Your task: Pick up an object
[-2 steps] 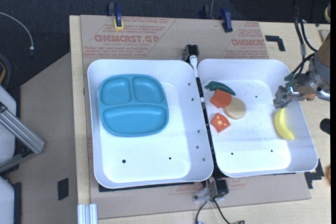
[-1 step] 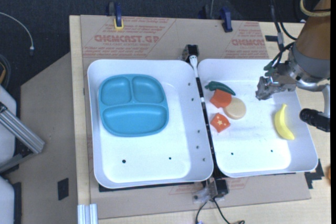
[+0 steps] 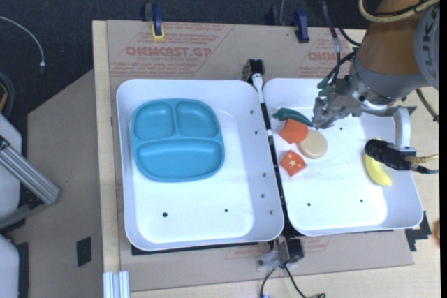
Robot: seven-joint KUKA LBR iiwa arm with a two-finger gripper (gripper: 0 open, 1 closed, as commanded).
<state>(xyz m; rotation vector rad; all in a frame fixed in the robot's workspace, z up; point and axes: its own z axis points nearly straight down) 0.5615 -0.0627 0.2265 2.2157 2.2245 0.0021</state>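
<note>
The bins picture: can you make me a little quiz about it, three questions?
1. True or false: the blue plate lies in the left bin.
2. Which is nearest the gripper? A) banana B) orange piece C) blue plate
3. Fill in: the round tan disc touches the ____ piece.

Key: 1 true; 2 B; 3 orange.
</note>
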